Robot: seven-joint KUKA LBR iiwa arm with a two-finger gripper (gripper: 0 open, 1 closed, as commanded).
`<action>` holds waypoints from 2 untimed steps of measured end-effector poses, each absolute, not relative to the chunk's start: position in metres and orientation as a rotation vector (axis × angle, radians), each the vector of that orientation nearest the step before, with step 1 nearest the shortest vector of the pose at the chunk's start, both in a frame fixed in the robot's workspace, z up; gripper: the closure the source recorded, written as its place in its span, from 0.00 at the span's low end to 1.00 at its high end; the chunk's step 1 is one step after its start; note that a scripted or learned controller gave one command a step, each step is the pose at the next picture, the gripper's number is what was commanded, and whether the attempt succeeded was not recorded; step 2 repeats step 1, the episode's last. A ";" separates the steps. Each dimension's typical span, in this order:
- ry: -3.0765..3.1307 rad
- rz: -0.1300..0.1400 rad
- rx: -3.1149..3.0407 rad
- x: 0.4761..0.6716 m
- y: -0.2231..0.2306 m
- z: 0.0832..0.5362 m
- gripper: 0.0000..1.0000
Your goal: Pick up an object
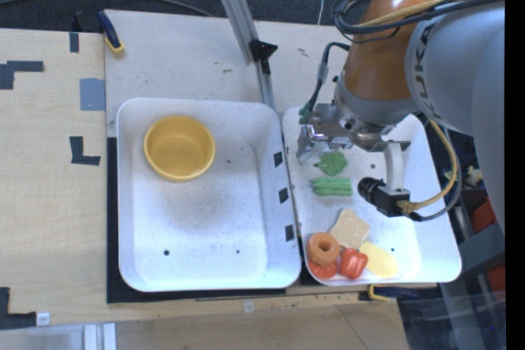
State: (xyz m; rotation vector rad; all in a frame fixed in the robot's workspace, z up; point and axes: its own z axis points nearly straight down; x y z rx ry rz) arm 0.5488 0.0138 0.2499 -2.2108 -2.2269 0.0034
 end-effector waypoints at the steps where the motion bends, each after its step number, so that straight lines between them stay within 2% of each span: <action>1: -2.228 0.003 -2.212 0.563 0.069 0.233 1.00; 2: -2.228 0.003 -2.212 0.563 0.069 0.233 1.00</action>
